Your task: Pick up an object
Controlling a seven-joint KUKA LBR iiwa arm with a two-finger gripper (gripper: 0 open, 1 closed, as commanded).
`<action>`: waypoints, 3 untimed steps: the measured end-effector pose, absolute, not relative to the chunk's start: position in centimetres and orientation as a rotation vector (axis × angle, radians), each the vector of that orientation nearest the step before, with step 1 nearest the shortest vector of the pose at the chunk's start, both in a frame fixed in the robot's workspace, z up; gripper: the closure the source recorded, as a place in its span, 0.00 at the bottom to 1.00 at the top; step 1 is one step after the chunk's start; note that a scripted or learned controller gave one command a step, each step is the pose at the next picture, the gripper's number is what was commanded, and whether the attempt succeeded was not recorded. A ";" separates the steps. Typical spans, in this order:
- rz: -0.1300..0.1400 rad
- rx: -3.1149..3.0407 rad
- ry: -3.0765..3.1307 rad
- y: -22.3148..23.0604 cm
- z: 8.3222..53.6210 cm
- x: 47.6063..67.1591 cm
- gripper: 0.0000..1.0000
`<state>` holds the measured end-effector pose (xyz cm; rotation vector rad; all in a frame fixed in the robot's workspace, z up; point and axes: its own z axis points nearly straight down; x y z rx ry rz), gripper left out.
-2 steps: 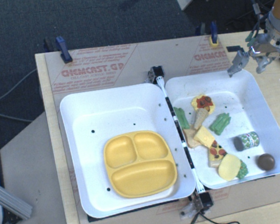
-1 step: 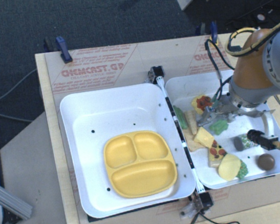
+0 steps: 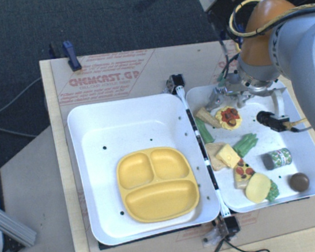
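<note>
Camera view: gripper [image 3: 232, 95] low over the right bin's [image 3: 310, 156] far end, just above a small pizza [image 3: 229, 117] (finger state cannot be told). Other toy food lies nearer. Left bin [image 3: 88, 132] holds a yellow tray [image 3: 156, 183].

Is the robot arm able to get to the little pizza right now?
Probably yes. The gripper hangs right above the round pizza piece in the right bin, and nothing lies on top of it. A tan piece touching its left side may crowd it.

divided tray [image 3: 157, 183] in left bin [image 3: 87, 123], toy foods [image 3: 238, 160] in right bin [image 3: 313, 156]
</note>
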<state>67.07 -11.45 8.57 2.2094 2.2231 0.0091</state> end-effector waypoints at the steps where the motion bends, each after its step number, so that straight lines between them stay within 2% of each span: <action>1: -0.004 2.226 2.222 -11.4 8.5 62.9 0.00; 2: -0.005 2.230 2.221 -11.7 8.5 54.6 0.00; 3: 0.005 2.214 2.220 -13.1 8.5 62.0 0.00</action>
